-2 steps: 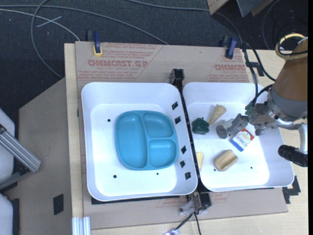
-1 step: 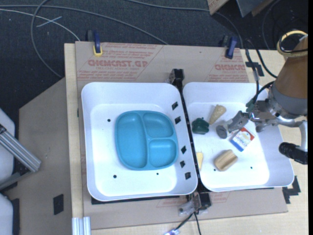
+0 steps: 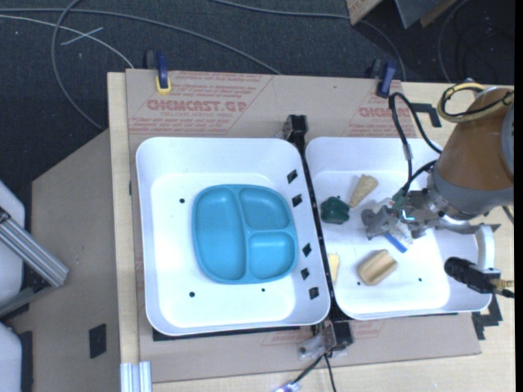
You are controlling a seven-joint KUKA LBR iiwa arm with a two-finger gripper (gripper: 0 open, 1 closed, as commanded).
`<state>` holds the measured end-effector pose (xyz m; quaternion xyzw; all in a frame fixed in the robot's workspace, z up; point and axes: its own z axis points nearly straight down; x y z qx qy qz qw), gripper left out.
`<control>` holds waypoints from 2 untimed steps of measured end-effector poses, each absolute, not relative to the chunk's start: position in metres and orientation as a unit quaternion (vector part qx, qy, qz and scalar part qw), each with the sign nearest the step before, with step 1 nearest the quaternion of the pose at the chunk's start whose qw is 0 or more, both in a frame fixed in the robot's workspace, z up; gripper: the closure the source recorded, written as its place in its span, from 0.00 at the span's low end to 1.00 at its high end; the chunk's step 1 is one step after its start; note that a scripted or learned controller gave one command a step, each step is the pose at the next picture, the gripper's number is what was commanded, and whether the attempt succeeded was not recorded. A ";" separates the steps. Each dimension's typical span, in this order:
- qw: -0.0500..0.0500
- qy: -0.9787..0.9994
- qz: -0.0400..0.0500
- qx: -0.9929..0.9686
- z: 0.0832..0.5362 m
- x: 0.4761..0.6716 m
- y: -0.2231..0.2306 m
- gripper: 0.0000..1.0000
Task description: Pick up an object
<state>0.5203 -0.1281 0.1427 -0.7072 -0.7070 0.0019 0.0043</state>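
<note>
Where tool (image 3: pixel 377 221) hovers | tan cylindrical block (image 3: pixel 377 267) | glossy blue divided plate (image 3: pixel 245 233)

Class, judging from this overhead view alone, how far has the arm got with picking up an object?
Done: the gripper has reached into the right bin. In hand: it sits low among the green piece, cone-shaped piece and tan block, holding none visibly. Left: grasping and lifting one.

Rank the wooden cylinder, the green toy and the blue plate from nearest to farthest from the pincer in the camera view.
Measured from the pincer in the right bin:
1. Wooden cylinder, just below it in the same bin.
2. Green toy, to its left, near the divider; only a little farther than the cylinder.
3. Blue plate, far left, in the other bin.
</note>
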 end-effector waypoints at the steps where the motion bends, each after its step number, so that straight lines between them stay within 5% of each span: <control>1: 0.000 -0.707 0.000 -0.707 0.092 0.521 -0.128 0.00; 2: -0.003 -0.707 -0.002 -0.708 0.106 0.523 -0.129 1.00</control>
